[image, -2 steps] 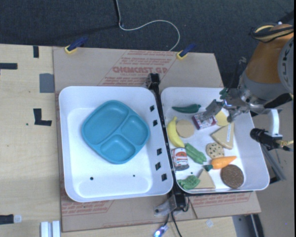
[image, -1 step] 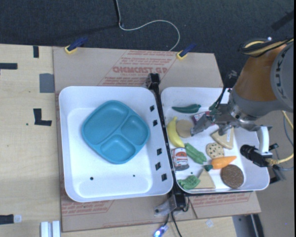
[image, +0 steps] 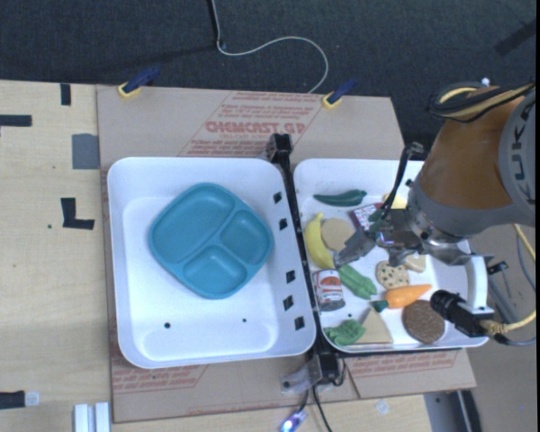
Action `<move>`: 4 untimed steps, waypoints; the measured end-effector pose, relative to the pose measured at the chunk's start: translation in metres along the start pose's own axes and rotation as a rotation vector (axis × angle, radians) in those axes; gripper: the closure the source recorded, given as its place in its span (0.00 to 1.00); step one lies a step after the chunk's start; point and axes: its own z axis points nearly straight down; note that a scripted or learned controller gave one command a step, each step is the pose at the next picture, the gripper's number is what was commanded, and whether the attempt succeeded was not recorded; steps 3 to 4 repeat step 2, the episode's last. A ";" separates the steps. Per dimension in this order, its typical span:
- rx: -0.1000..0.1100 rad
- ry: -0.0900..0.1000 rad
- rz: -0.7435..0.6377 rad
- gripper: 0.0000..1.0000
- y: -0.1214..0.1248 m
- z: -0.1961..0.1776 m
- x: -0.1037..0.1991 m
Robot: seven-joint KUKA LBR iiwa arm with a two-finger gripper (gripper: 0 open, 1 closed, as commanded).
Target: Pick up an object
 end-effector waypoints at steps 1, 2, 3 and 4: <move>0.002 -0.002 0.003 1.00 0.001 -0.007 -0.003; -0.012 0.003 -0.012 1.00 -0.005 -0.114 0.122; -0.012 0.003 -0.012 1.00 -0.005 -0.114 0.122; -0.012 0.003 -0.012 1.00 -0.005 -0.114 0.122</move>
